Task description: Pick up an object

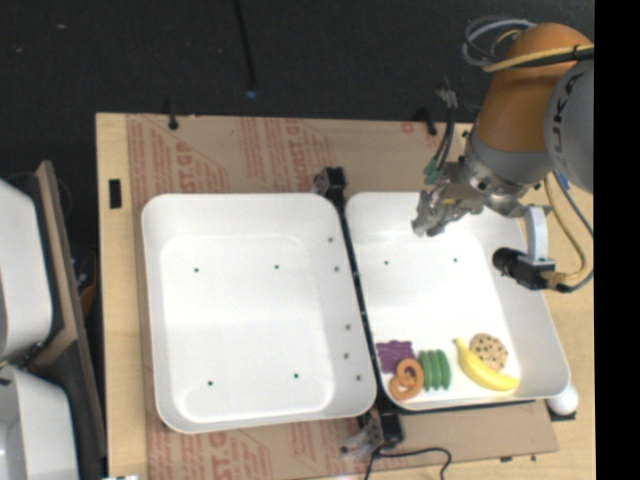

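My gripper (430,223) hangs over the far part of the right bin (450,288), with nothing seen between its fingers. Along that bin's near edge lie several small toys: a purple piece (395,353), an orange ring (407,380), a green ridged piece (435,369), a yellow banana (485,370) and a brown speckled cookie (488,349). The gripper is well away from them, toward the bin's far side.
The left bin (245,308) sits beside the right one, with a black divider strip (350,268) between them. Both rest on a cardboard-covered bench (230,158). A small white ball (565,401) lies just outside the right bin's near right corner.
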You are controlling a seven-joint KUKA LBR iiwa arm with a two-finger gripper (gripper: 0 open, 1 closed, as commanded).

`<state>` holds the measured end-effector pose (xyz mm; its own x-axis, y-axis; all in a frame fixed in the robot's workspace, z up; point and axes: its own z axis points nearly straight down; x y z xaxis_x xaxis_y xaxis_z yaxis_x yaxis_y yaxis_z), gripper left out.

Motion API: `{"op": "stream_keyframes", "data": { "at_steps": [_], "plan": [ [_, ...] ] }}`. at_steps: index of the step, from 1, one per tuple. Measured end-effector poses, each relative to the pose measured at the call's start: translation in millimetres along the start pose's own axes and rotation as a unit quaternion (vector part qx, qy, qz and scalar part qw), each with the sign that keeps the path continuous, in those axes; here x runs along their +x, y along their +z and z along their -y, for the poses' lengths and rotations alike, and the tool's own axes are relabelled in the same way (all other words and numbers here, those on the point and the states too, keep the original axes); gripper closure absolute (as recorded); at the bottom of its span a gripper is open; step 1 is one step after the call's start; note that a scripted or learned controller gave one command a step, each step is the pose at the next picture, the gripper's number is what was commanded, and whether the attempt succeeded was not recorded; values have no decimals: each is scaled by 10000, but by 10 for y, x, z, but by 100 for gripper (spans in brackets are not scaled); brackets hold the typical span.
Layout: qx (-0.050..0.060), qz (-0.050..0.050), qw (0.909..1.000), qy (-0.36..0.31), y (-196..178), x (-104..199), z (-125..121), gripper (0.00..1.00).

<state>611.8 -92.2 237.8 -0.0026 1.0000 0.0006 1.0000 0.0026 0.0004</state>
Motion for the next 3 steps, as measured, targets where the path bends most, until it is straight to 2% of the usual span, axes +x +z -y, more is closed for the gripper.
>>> {"op": "stream_keyframes", "data": {
  "at_steps": [1,2,3],
  "plan": [
    [-7,0,10000,0,-88,389,225,100],
    [4,-1,10000,-5,22,891,426,100],
    [-2,-2,10000,-7,-22,1404,593,100]
  ]
}}
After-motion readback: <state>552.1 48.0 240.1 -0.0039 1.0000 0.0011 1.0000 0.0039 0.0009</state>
